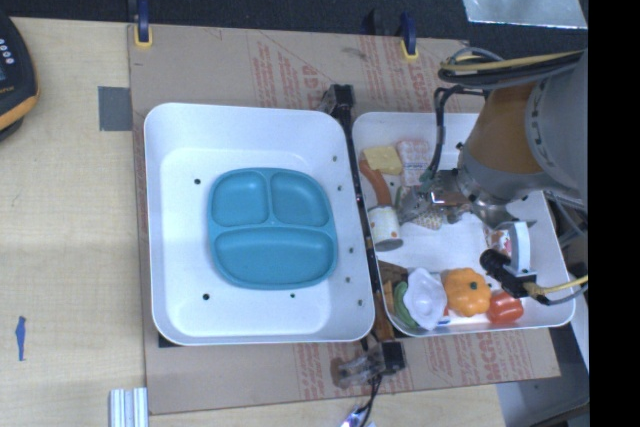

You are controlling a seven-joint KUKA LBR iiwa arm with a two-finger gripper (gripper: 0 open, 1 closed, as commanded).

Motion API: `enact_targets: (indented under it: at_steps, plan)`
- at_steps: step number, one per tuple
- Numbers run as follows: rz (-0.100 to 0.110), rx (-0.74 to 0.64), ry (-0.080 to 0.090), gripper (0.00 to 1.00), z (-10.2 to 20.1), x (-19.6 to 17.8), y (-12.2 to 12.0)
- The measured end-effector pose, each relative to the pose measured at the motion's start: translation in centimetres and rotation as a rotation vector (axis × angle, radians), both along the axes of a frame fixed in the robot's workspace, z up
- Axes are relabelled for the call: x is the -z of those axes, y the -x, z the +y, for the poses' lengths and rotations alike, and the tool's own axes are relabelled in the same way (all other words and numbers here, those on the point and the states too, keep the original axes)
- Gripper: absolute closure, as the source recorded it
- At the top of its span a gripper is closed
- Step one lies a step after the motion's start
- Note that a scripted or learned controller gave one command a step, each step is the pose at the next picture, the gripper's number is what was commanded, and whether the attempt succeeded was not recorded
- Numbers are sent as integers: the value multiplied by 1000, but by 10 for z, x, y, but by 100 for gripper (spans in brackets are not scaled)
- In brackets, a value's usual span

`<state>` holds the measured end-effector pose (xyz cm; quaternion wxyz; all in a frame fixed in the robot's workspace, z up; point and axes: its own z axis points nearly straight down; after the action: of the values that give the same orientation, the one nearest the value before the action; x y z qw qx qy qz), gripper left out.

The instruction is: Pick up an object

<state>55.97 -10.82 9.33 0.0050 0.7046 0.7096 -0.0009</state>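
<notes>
My gripper [422, 205] hangs low over the middle of the right bin [560, 315], under the grey arm and its orange band [500, 135]. Right beside it to the left lies a small white cylinder [383, 227]. A tan block [381, 161] and a brown stick-shaped piece [374, 183] lie toward the bin's back left. Along the bin's front edge sit an orange pepper-like toy [467, 291], a red piece [506, 311], a crumpled white item [426, 295] and a green rim [401, 307]. I see nothing lifted off the bin floor.
The left bin [170, 215] holds a blue divided plate [272, 226]. Both bins rest on a cardboard sheet [250, 65] clamped at the back. A black and yellow device [12, 75] lies at the far left of the bench. Cables [500, 65] loop behind the arm.
</notes>
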Motion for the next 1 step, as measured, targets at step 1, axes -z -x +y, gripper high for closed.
enact_targets:
  at_steps: [1]
  plan:
    - [5, 2, -7, 0, -5, 1, -58]
